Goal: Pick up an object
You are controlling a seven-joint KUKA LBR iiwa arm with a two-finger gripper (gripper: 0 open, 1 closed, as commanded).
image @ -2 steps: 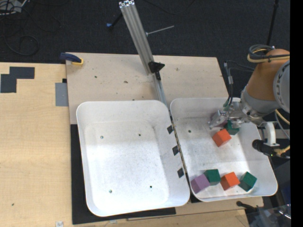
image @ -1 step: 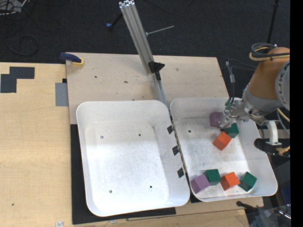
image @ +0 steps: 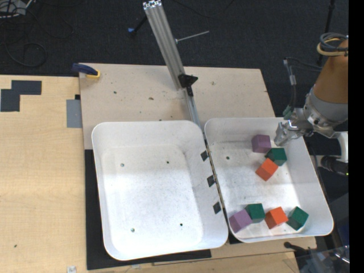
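The right bin (image: pixel 316 182) holds several small blocks. Near its back right lie a purple block (image: pixel 261 143), a green block (image: pixel 277 155) and an orange block (image: pixel 266 169). Along the front edge sit another purple block (image: pixel 240 219), a green block (image: pixel 256 211), an orange block (image: pixel 276 216) and a green block (image: pixel 297 217). My gripper (image: pixel 283 134) hangs over the bin's back right, just right of the purple block and above the green one. Nothing shows in its grasp.
The left bin (image: pixel 98 134) stands beside the right one, with black clips (image: pixel 210 180) along the shared rim. A slanted aluminium post (image: pixel 165 41) rises behind the bins. A blue clamp (image: pixel 85 70) lies at the bench's back left corner.
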